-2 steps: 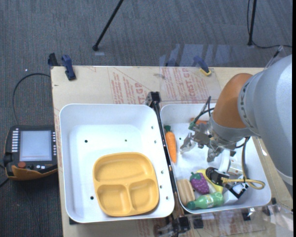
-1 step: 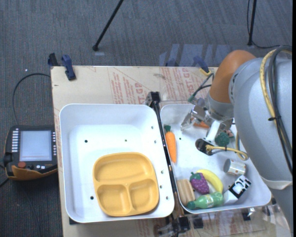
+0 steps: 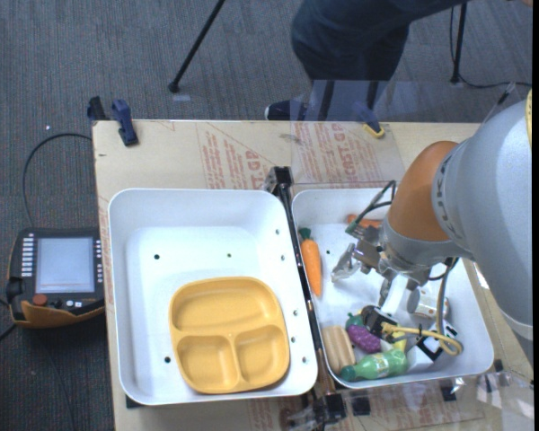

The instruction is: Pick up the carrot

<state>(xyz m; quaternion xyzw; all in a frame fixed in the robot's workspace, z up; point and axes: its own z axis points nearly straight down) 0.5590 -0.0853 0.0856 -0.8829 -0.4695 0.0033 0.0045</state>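
The carrot (image 3: 312, 265), orange with a green top, lies lengthwise in the right bin (image 3: 337, 206), close against that bin's left wall. My gripper (image 3: 348, 263) hangs low in the same bin, just right of the carrot and a small gap away from it. Nothing of the carrot is covered. The grey arm with its orange band (image 3: 419, 206) comes in from the right and hides much of the bin's middle and right side.
A yellow divided plate (image 3: 229, 333) lies in the left bin (image 3: 135, 268). At the right bin's front are a tan bread-like stick (image 3: 337, 348), a purple toy (image 3: 364, 337) and a green toy (image 3: 375, 365). A small orange thing (image 3: 365, 224) sits near its back.
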